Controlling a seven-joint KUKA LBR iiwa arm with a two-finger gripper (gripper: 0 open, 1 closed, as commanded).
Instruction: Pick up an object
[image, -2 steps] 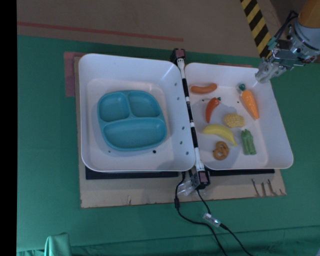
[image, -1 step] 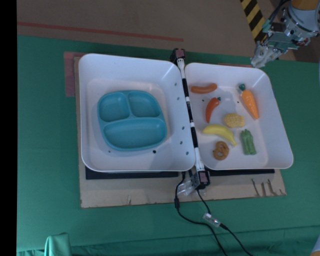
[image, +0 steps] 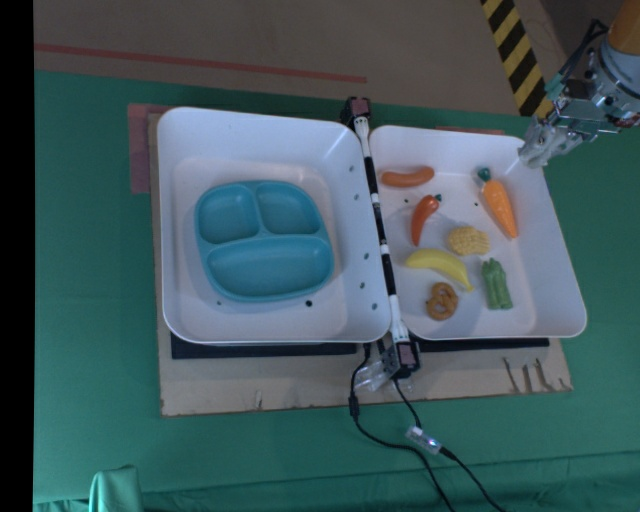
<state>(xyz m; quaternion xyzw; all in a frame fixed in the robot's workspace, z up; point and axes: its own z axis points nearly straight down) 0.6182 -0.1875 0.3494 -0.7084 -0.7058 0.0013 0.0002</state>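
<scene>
The gripper (image: 540, 147) is hovering over the right bin's (image: 560, 270) far right corner, near the carrot (image: 499, 206); finger state I cannot tell

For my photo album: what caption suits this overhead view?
Robot gripper hovers at the right bin of toy foods, beside the carrot.

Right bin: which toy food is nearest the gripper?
The carrot, orange with a green top, lying at the bin's far right just below the gripper. The sausage, chili pepper, corn, banana, asparagus and pretzel lie farther away.
</scene>
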